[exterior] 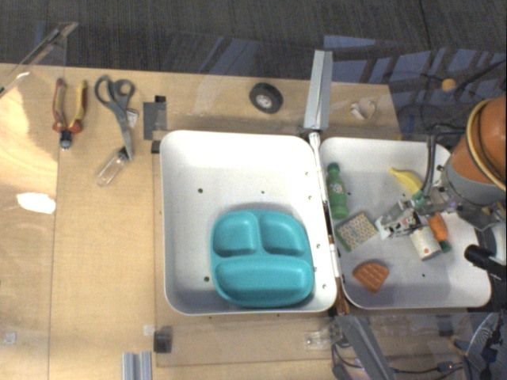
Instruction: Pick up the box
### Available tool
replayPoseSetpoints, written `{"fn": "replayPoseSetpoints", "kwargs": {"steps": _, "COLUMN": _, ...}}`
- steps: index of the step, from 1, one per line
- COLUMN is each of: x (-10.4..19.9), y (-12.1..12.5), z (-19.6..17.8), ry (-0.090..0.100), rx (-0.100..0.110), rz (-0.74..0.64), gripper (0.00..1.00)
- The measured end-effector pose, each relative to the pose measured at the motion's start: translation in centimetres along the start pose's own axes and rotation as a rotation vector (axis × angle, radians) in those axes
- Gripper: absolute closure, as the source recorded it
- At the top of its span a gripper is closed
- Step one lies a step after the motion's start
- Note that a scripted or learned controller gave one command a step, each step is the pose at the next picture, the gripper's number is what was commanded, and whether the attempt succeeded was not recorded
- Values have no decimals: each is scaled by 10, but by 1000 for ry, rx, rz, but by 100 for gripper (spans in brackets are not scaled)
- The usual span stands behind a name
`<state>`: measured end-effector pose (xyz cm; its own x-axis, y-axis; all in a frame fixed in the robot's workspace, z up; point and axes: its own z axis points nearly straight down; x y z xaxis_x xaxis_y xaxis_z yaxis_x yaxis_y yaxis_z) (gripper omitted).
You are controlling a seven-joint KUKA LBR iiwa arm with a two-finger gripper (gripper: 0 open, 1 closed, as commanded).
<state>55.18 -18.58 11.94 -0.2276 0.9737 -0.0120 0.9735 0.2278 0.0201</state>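
From above, the grey arm with its orange band (pixel 485 141) leans in over the right edge of the right bin (pixel 467 295), wrist bent down toward the bin's middle. The gripper (pixel 404 217) hangs low there; its state I cannot tell. The box (pixel 356 230), flat and patterned, lies near that bin's left wall, just beside a green bottle (pixel 337 190). A banana (pixel 406 180) sits toward the far edge. The left bin (pixel 182 212) holds a teal divided tray (pixel 261 257).
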Motion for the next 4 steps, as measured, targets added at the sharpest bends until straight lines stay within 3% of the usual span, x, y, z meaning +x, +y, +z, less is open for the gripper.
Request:
{"fn": "replayPoseSetpoints", "kwargs": {"steps": 1, "x": 39, "y": 96, "z": 10, "ry": -16, "rx": -35, "rz": 101, "gripper": 0}}
{"fn": "replayPoseSetpoints", "kwargs": {"steps": 2, "x": -1, "y": 68, "z": -47, "ry": 8, "rx": 13, "rz": 80, "gripper": 0}}
{"fn": "replayPoseSetpoints", "kwargs": {"steps": 3, "x": -22, "y": 4, "z": -55, "ry": 8, "rx": 15, "rz": 143, "gripper": 0}}
{"fn": "replayPoseSetpoints", "kwargs": {"steps": 4, "x": -8, "y": -47, "z": 24, "ry": 9, "rx": 13, "rz": -11, "gripper": 0}}
